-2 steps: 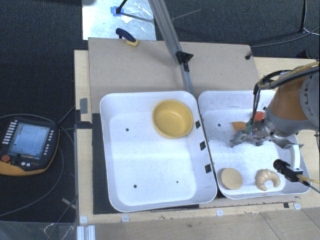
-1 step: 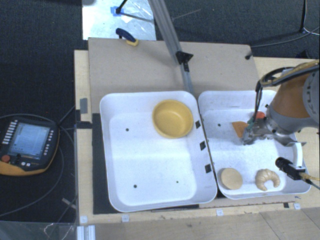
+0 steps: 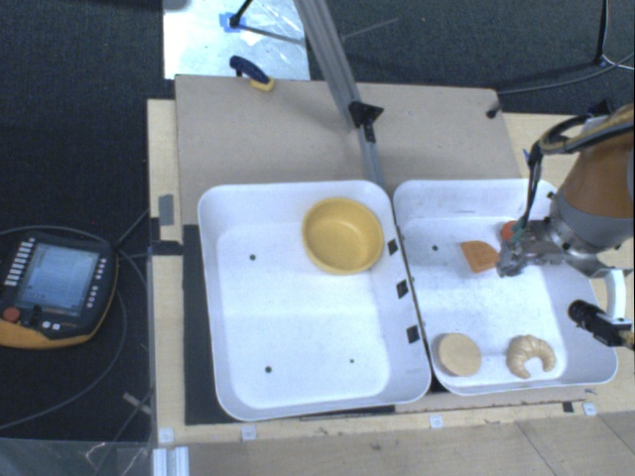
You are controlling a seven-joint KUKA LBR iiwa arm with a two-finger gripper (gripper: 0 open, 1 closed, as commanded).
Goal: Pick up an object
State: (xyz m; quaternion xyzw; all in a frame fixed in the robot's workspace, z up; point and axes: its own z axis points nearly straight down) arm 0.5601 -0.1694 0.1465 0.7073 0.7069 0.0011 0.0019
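Partly gripper [image 3: 512,262]-hidden: orange slice [image 3: 478,256], right bin [image 3: 446,201].

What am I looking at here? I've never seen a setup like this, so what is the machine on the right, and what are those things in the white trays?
One camera fixed above a bench looks down at a slant. The grey and orange shape on the right is a robot arm; its gripper, a two-finger claw, hangs low over the right bin. That bin holds an orange cracker-like piece just left of the gripper, a round biscuit and a croissant near the front edge. The left bin holds a yellow bowl at its back right corner. Nothing can be seen between the gripper's fingers. The orange-edged screen on the floor at left looks like the robot's handheld controller.
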